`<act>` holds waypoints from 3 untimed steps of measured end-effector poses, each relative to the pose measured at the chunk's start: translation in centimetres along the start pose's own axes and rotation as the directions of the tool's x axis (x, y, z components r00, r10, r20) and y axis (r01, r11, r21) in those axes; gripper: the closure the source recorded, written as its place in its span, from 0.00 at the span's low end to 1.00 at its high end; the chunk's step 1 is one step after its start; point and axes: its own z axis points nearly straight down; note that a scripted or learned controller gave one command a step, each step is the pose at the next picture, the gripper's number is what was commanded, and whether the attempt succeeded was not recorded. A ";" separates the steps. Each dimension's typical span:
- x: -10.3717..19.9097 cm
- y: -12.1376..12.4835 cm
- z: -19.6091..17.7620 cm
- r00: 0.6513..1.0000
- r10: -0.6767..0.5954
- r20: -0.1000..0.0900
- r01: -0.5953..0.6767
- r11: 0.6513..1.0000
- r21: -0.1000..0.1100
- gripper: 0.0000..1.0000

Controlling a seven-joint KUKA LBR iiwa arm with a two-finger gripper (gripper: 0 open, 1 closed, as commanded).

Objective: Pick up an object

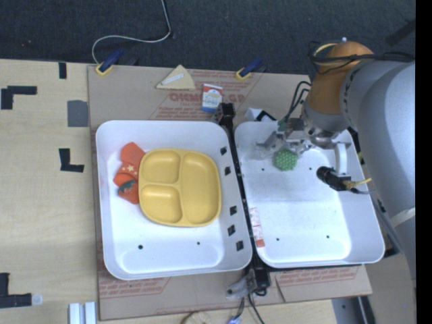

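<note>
A small green knobbly ball (285,160) lies in the right bin (304,235), near its far edge. My gripper (290,144) hangs right over the ball's far side, at the end of the grey arm with the orange band (332,90). The ball shows just below the gripper; whether it is touched I cannot tell. In the left bin (169,248) a yellow divided plate (180,186) lies flat. Beside the plate's left edge sit orange-red toy pieces (128,171).
A small red and white box (212,98) and a pale wedge (177,78) rest on the cardboard behind the bins. Blue clamps (250,67) hold the cardboard's far edge. A black divider with clips (233,174) runs between the bins.
</note>
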 end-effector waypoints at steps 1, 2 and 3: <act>0.0 0.0 -1.0 1.000 -0.001 0.001 0.001 1.000 -0.001 1.00; 3.0 -2.4 -0.2 1.000 0.001 0.001 -0.001 1.000 -0.006 1.00; 10.0 -6.7 -10.0 1.000 -0.002 -0.004 0.002 1.000 0.001 1.00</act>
